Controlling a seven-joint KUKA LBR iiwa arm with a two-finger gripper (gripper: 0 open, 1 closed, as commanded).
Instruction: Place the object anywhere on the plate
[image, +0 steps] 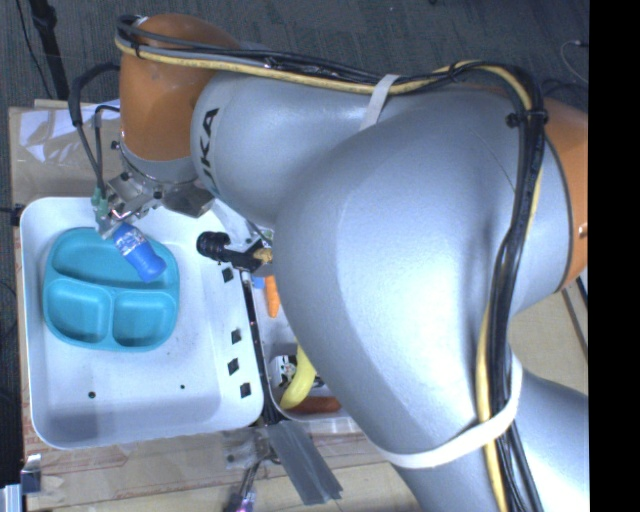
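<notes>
Bottle over the plate

The tool was clamped on a small blue bottle, tilted above the blue plate's far edge, apparently ready for dropping.

plate in left bin, bottle over plate's rear edge, banana in right bin

right bin mostly hidden behind arm, yellow item partly covered
</notes>
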